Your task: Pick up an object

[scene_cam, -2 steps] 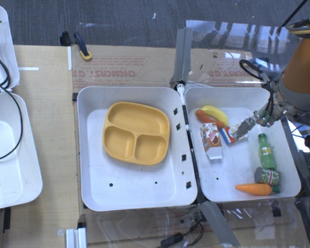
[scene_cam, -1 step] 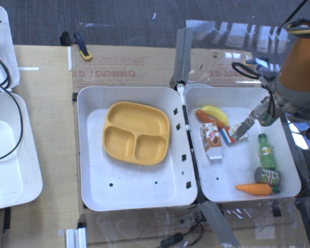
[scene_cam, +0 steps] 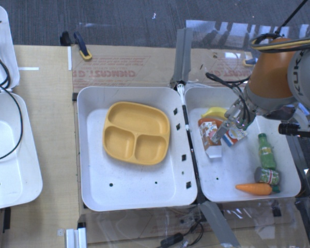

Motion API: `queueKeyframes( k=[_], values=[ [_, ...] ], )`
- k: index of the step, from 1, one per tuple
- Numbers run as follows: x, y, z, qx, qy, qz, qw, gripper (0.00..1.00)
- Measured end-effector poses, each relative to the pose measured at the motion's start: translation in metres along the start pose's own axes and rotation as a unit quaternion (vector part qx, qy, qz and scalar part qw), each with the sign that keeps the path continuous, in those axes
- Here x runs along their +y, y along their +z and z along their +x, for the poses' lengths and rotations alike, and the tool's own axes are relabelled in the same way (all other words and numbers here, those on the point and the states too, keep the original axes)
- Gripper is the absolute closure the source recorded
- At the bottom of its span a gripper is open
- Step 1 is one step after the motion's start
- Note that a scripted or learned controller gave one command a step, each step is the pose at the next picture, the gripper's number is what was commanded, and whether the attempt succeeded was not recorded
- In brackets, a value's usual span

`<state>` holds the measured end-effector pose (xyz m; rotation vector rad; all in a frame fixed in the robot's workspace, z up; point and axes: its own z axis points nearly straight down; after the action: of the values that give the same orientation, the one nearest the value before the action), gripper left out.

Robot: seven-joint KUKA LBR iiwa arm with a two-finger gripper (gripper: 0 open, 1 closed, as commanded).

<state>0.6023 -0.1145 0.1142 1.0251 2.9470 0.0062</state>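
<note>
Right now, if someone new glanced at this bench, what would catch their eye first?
Probably the yellow divided plate, alone in the left bin. Next, the grey arm with its orange band, its gripper low in the right bin over a red packet and other small packets. Nearer the front of that bin lie a green bottle, a small can and an orange carrot.
</note>
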Motion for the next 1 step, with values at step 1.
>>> queueKeyframes(
  k=[1],
  values=[
    [-0.0074, -0.0415, -0.0662, 0.007, -0.021, 0.004, 0.9997, 0.0]
  ],
)
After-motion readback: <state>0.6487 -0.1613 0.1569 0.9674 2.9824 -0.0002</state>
